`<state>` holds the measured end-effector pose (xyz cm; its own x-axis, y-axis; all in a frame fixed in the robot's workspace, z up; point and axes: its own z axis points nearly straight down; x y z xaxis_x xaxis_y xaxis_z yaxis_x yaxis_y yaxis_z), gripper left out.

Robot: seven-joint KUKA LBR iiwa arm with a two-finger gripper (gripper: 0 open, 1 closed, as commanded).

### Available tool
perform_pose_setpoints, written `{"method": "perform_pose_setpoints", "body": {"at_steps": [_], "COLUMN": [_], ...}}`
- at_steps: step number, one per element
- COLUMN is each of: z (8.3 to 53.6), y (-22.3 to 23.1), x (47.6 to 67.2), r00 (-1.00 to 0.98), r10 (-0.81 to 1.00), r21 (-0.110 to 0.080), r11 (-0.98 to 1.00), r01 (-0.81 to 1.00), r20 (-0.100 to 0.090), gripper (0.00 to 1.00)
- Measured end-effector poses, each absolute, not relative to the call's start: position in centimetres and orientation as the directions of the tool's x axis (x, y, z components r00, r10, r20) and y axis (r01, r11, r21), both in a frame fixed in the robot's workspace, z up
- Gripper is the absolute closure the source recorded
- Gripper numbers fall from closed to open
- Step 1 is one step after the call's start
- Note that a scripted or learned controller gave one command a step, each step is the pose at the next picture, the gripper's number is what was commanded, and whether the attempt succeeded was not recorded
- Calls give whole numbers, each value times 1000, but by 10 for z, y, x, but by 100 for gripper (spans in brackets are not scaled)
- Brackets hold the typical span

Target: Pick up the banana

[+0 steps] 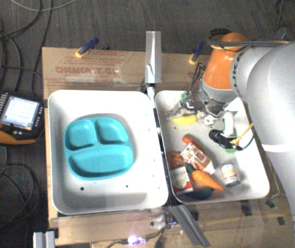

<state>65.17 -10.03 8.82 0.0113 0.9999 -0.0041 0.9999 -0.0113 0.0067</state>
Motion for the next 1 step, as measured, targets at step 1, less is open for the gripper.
{"method": "perform_pose_setpoints", "body": {"at_steps": [1], "z": [93], "y": [-100], "x": [651], "r00": [11], "r10": [1000], "r21": [0], "r11": [-11], "r01": [1000], "r20": [-2], "gripper": [100]}}
